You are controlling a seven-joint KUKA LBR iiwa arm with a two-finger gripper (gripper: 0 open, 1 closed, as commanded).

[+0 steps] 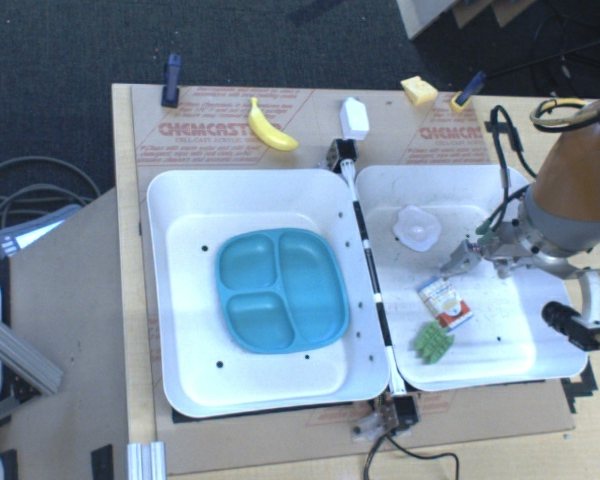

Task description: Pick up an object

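Arm comes in from the right, orange band above the wrist, gripper [458, 259] low inside the right bin [510, 353], near its middle. Claw state: cannot tell, too small and blurred at this angle. Nothing visibly held. Right bin holds three loose things: a clear plastic lid or cup [417, 227] toward the back left, just left of the gripper tip; a small white packet with red and blue print [445, 301] just in front of the gripper, apart from it; a green toy [433, 343] near the front, just beside the packet. Left bin [180, 368] holds a blue divided plate [281, 289], three compartments, lying flat. On the bench behind the bins: yellow banana [271, 129], yellow block [418, 90]
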